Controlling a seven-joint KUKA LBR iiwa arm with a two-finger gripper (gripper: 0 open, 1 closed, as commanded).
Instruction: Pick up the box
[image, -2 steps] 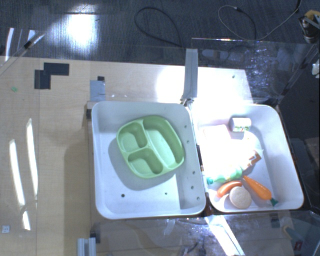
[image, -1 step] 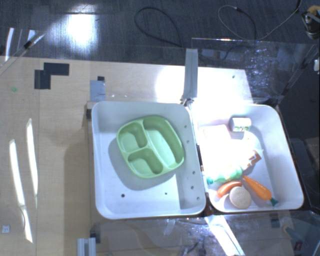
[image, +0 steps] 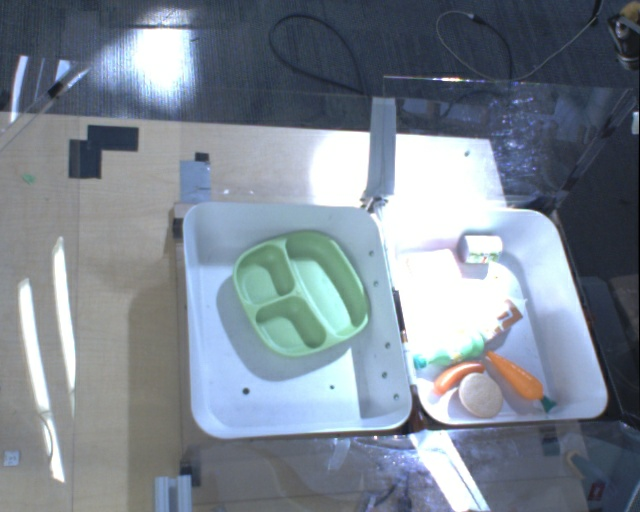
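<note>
Box (image: 480, 247): small, whitish, rectangular, with a faint yellow-green mark along its lower edge. It lies flat on the floor of the right-hand bin (image: 560, 262), long side running roughly 9 to 3 o'clock. It sits toward 12 o'clock in that bin, near the far wall, apart from the other contents grouped toward 6 o'clock. Strong glare washes out its surface; finer markings cannot be told.

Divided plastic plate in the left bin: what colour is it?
Pale green, as the camera view shows; the three-compartment divided plastic plate lies in the left white bin.
</note>
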